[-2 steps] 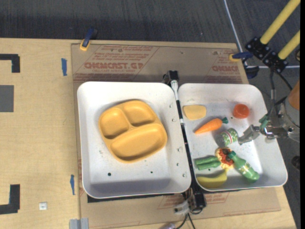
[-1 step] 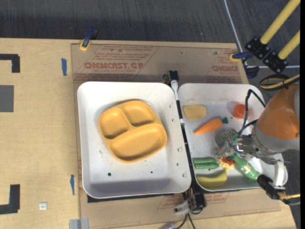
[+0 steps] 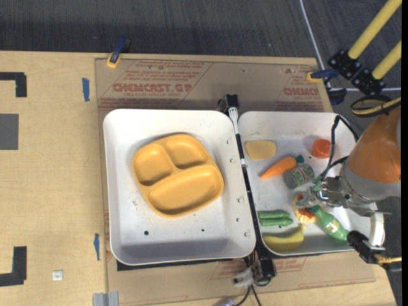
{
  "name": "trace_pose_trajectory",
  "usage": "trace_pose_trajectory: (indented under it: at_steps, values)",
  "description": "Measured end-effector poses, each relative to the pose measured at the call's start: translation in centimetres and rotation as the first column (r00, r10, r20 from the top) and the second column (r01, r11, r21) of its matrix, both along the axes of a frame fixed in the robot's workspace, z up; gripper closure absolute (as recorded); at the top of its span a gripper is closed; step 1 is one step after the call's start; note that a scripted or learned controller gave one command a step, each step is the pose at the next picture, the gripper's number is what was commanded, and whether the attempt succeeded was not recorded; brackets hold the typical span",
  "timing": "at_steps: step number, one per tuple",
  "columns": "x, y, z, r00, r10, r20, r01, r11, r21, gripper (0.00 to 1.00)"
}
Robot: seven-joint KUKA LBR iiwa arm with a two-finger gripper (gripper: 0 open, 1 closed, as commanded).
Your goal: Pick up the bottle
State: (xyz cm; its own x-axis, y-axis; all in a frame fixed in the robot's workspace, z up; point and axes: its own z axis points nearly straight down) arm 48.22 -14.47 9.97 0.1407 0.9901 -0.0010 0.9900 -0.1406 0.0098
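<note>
A: Start at the near edge of the right white bin (image 3: 268, 123). You have a yellow banana-shaped toy (image 3: 284, 240) there, a green pea-pod toy (image 3: 275, 218) just behind it, and the green plastic bottle with a yellow-and-red top (image 3: 328, 224) lying on its side, slanting toward the near right.

B: And the gripper (image 3: 317, 195)?

A: It sits over the bottle's top end, under the grey arm with the orange band (image 3: 376, 161). You cannot tell from here whether it is released or clenched; the metal parts blur into the clutter.

B: What could spoil the pick?

A: I count 2 risks. The bottle lies flat and looks slick, so a pinch near its narrow top may let it swing or slip out. And a grey can-like cylinder (image 3: 298, 176) and an orange carrot toy (image 3: 278, 167) sit just beyond the gripper, so a wide approach could snag them instead.

B: Room to move?

A: Tight on the near and right sides, where the bottle is close to the bin's wall. Farther back, past a tan flat piece (image 3: 260, 149) and an orange-red round toy (image 3: 321, 147), the floor opens up. The left white bin (image 3: 121, 171) holds 1 yellow divided plate (image 3: 178, 173).
</note>
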Motion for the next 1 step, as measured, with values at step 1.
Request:
trace_pose_trajectory:
  at_steps: [1]
  values:
    - [0.18, -4.00, -1.00, 0.948, 0.317, 0.003, -0.317, 0.948, -0.003, 1.00]
